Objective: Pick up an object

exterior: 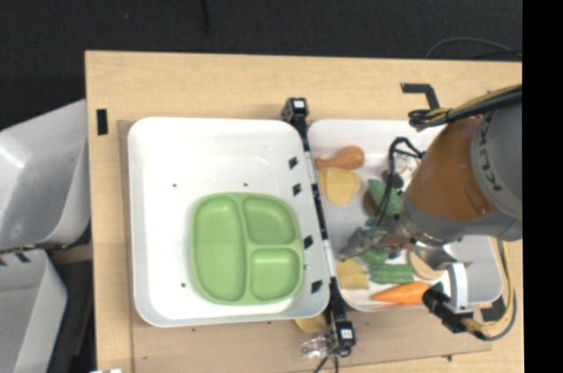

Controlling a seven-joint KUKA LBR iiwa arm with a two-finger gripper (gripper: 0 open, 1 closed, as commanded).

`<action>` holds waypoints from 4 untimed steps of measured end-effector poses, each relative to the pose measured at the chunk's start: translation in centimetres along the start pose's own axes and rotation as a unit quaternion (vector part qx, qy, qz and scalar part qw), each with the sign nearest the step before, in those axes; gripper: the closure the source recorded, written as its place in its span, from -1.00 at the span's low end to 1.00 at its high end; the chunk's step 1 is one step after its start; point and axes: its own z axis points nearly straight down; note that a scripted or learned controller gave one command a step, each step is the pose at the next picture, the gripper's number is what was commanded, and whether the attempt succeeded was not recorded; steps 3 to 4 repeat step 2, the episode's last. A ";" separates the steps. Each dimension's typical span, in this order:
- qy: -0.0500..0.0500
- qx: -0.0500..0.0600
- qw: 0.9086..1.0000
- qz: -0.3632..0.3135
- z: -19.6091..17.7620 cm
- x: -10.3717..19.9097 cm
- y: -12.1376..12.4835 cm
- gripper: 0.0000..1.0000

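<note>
I hang my gripper (pixel 368 241) low over the green toy (pixel 384 258), grip state unclear, and should centre before closing.

The desk (pixel 193 85) looks like pale matt wood. Both bins (pixel 220 151) seem smooth white plastic, faintly glossy. The green divided plate (pixel 248 248) is smooth plastic; the carrot (pixel 400 294) looks shiny plastic.

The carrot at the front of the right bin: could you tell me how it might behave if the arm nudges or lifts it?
The carrot looks round and tapered, so a nudge would probably roll it in a curve. Its smooth, glossy skin suggests a toy, likely light, stiff and somewhat slippery. It lies beside a green piece, which may stop it rolling.
</note>
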 end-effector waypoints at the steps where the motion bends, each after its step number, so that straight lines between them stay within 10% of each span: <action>1: -0.001 0.001 1.000 0.003 -0.8 -0.2 0.0 1.00; 2: -0.001 -0.007 1.000 -0.006 -10.5 5.5 10.1 1.00; 4: -0.001 -0.007 1.000 -0.006 -10.5 5.5 10.1 1.00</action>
